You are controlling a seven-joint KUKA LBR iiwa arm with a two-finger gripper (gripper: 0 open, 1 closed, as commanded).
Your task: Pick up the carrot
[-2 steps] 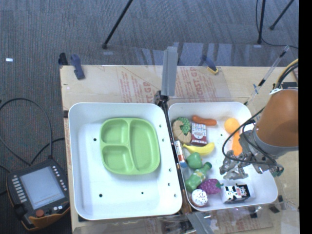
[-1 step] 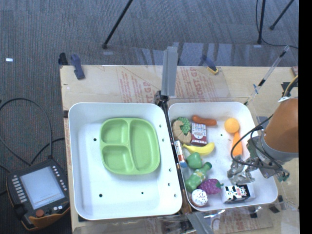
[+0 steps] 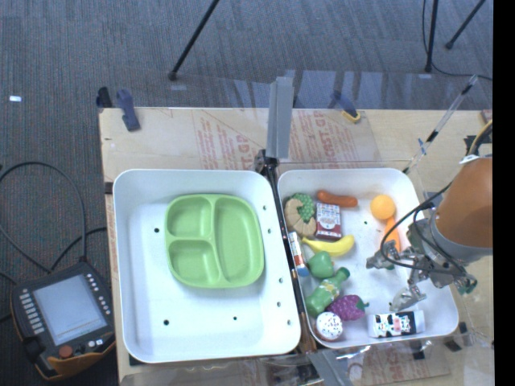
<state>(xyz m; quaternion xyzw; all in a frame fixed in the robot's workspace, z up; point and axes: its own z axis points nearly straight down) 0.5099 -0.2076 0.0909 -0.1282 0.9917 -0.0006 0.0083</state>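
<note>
Right bin (image 3: 418,185): 1 carrot (image 3: 391,233) at right wall, beside 1 orange (image 3: 383,207); 1 banana (image 3: 330,245); 1 grape bunch (image 3: 348,305). Left bin (image 3: 129,215): 1 green plate (image 3: 215,240). Gripper (image 3: 394,280) fingers spread, grasping nothing.

1. The wooden bench with red printed letters (image 3: 233,135) carries two shallow white plastic bins, side by side
2. The left white bin (image 3: 137,296) touches the right white bin (image 3: 402,179) along the middle edge
</note>
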